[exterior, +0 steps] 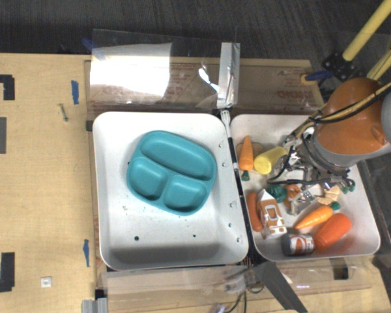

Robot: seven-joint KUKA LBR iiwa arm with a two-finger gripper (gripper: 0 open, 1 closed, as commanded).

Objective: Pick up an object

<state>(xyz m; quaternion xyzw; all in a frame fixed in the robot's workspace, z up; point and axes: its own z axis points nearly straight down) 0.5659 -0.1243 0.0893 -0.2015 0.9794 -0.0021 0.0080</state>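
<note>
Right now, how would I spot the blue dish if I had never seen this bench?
Find the two white bins side by side; take the left bin, away from the orange-banded arm. The teal plate lies in its middle, oval and split into three compartments. It is far bigger than the small toy foods, all crowded in the right bin.

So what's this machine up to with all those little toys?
A grey and orange robot arm reaches in from the right, and its tool is down among the small toys in the right bin: carrots, a yellow piece, a can. Its job is to pick one up, but I can't see anything held yet. The left bin holds a teal divided plate.
</note>
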